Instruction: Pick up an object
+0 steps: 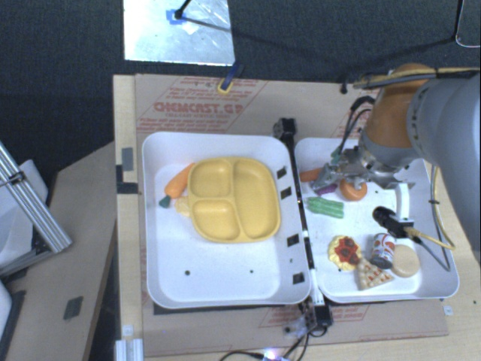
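Observation:
My gripper [331, 180] hangs low over the upper left part of the right bin [443, 277]. Just left of it lies a small orange piece [308, 175]. A round orange thing [354, 191] sits right beside it, partly hidden by the wrist. Below the gripper rests a green ridged piece [325, 207]. Toward the front of that bin are a red and yellow toy food [345, 251], a pizza slice [373, 277], a small can [382, 250] and a tan disc [406, 262]. I see nothing held.
The left bin [225, 284] holds a yellow divided plate [229, 199] with a toy carrot [177, 180] at its left edge. A black divider [299, 216] runs between the bins. The grey arm [443, 119] covers the right bin's far corner.

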Robot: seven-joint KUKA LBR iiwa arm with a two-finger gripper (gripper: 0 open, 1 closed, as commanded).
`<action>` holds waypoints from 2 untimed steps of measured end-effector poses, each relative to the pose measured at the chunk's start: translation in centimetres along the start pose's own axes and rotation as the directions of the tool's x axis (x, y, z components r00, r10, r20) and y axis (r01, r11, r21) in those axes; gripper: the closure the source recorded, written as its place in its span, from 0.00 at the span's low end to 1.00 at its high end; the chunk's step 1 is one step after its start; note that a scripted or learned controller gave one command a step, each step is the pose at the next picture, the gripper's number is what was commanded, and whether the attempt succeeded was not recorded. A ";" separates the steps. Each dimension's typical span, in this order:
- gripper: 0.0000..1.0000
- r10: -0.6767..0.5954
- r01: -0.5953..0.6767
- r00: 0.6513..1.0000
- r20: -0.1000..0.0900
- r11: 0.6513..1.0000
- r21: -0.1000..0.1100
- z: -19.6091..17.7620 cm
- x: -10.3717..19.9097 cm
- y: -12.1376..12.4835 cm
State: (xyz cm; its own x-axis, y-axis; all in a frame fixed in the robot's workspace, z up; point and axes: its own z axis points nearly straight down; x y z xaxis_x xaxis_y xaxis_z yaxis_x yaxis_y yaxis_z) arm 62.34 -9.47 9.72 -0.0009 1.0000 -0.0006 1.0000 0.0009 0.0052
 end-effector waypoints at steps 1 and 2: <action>1.00 0.000 0.000 1.000 -0.001 1.000 0.000 -0.9 0.0 0.0; 1.00 0.000 0.000 1.000 0.001 1.000 -0.003 -7.0 -0.8 0.6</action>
State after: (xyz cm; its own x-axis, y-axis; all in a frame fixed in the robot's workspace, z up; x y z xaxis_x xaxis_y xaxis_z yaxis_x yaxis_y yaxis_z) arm 62.95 -10.26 16.72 -0.0005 1.0000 -0.0014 1.0000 0.0005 0.0082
